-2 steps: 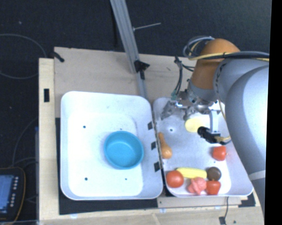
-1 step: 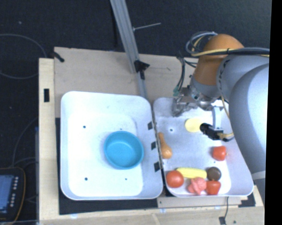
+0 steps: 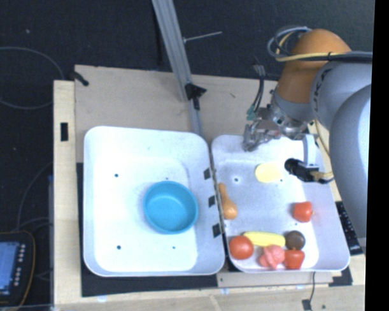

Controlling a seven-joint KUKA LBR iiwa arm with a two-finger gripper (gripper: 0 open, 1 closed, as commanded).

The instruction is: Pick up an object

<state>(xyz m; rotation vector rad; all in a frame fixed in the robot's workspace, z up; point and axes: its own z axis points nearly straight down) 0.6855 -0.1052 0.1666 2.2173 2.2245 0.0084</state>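
The gripper point(image 3: 253, 140) hovers over the right bin's point(image 3: 325, 252) far corner, with nothing visibly held; I cannot tell how it is set. The nearest object, a pale yellow disc point(image 3: 268, 173), lies just beside. It looks like approach: next, descend squarely onto something.

A pale wooden bench point(image 3: 126, 98) stands on dark floor point(image 3: 33, 25), with loose cables point(image 3: 22, 75) trailing at left.
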